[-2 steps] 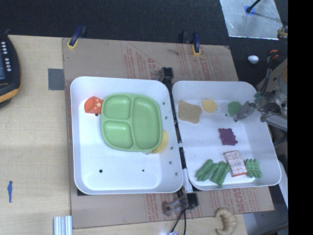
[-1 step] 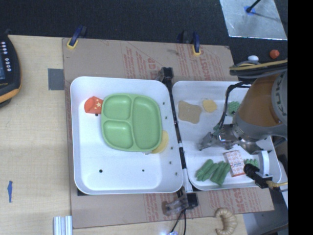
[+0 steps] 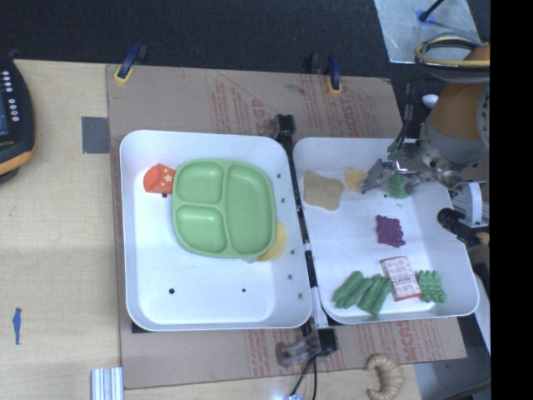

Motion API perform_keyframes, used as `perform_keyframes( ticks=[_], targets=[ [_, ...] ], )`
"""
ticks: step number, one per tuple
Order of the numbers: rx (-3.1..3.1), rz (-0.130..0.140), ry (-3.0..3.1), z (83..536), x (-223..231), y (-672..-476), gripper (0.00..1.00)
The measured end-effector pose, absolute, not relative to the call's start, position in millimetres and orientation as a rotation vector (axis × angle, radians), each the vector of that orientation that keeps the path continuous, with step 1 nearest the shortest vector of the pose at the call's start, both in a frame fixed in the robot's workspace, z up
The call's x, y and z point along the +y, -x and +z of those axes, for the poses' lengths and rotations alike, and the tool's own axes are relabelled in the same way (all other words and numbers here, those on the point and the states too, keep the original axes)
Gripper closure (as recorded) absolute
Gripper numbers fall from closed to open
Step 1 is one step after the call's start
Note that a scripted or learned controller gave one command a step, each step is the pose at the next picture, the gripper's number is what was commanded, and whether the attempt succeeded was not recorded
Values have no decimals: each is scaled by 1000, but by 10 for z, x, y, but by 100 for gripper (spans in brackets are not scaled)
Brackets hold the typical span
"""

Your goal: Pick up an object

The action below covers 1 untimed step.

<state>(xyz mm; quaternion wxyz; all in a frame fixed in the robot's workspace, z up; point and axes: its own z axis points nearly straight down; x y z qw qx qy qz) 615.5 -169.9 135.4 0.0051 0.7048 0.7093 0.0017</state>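
Near edge of the table [image 3: 58, 248]: a curled tan thing [image 3: 385, 375] lies outside the bins, just below the right bin [image 3: 454, 307], so it is likely out of play.

Right bin, front to back: green bean pods [image 3: 363, 292] lie in the front part, a red-and-white packet [image 3: 400, 277] just beside them with one edge seeming to rest on the pods, and a green ridged piece [image 3: 430, 286] touches the packet's far side. All three are bunched toward the front wall, so they look awkward to grab cleanly. Further in, a purple lumpy piece [image 3: 389, 230] sits alone with free floor around it, the easiest candidate, I judge. Beyond it a tan cracker-like piece [image 3: 322, 191] and a small yellow bit [image 3: 356, 178] lie near the back left.

The gripper [image 3: 395, 181] is low over the back of the right bin, beside the yellow bit. A green object [image 3: 399, 187] sits right at its tip. Jaws: can't tell whether spread or pinching, since metal and green overlap there. The green thing is probably the target; lift is not confirmed.

Left bin [image 3: 141, 298]: a green divided plate [image 3: 223, 207] sits in the middle, covering part of a yellow piece [image 3: 276, 242] at its right edge. A red piece with a star [image 3: 157, 178] touches the plate's back left. Arm is well apart from these.
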Motion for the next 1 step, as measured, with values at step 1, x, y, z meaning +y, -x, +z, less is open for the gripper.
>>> perform_keyframes(
  ticks=[1],
  targets=[
    [2224, -12, -2230, 1143, -2089, -5275, 0]
  ],
)
